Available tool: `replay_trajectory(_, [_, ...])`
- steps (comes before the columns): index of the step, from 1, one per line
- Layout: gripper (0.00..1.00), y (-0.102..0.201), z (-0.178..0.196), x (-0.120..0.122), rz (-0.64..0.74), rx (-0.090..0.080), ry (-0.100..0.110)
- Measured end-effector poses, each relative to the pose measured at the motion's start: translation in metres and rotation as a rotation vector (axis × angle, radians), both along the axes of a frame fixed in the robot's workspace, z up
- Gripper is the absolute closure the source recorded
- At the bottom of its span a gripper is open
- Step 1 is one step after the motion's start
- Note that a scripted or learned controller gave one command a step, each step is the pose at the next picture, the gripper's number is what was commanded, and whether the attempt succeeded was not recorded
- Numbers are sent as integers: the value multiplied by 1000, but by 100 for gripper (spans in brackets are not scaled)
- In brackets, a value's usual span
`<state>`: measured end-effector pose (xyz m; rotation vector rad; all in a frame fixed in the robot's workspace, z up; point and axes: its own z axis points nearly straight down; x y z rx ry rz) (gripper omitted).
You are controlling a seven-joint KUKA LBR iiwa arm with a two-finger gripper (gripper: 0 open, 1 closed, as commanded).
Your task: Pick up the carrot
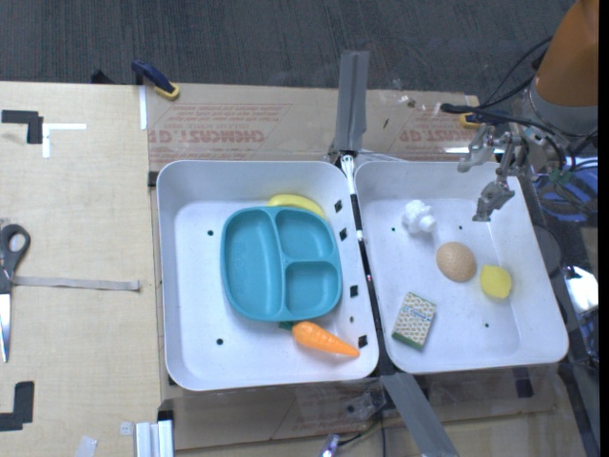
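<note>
The orange carrot (324, 340) lies in the left bin (186, 284), near its front wall, just in front of a blue divided plate (282, 262). My gripper (482, 181) hangs over the far right corner of the right bin (533, 346), well away from the carrot. Its fingers (492, 199) stand open with nothing between them.
A yellow object (297, 201) peeks out behind the blue plate. The right bin holds a small white piece (417, 217), a brown egg (457, 261), a yellow lemon-like ball (495, 281) and a green-and-white box (414, 320). Scissors (11, 255) lie on the bench at far left.
</note>
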<state>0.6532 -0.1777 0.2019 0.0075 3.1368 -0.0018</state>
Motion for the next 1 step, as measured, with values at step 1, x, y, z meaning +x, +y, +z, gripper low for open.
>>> replay_trajectory(1, [0, 6, -90, -49, -64, 1, 1])
